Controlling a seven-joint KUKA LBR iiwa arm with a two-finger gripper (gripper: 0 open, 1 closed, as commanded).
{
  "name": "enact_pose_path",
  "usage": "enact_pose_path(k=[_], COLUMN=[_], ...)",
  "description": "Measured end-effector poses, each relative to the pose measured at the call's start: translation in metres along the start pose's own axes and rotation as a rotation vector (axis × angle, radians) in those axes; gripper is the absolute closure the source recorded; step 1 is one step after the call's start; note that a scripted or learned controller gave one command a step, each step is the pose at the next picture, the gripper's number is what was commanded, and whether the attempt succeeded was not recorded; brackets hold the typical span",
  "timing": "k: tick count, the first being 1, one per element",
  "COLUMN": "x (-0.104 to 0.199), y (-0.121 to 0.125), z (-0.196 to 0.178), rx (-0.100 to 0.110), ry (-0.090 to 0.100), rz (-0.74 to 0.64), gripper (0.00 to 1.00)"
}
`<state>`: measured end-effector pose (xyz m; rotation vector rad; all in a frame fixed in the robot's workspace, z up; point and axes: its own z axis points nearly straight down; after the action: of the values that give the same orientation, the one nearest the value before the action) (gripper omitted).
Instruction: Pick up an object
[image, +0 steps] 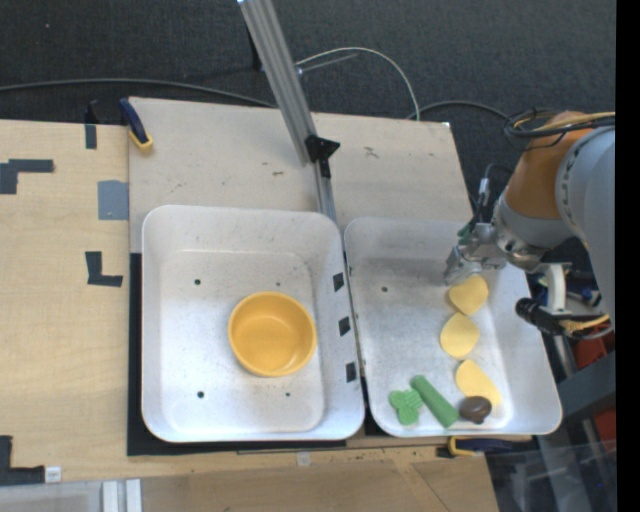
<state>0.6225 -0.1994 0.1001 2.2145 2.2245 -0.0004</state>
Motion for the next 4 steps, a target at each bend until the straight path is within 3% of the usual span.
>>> enact_pose_path(k=[3, 4], x=[-0.003, 0.048], y=[-0.001, -0.004], z=[-0.141, -0.131], rx=[-0.002, 0.004], ry=[0.001, 0.003], rz=[0.003, -0.001], gripper=[1.00, 1.00])
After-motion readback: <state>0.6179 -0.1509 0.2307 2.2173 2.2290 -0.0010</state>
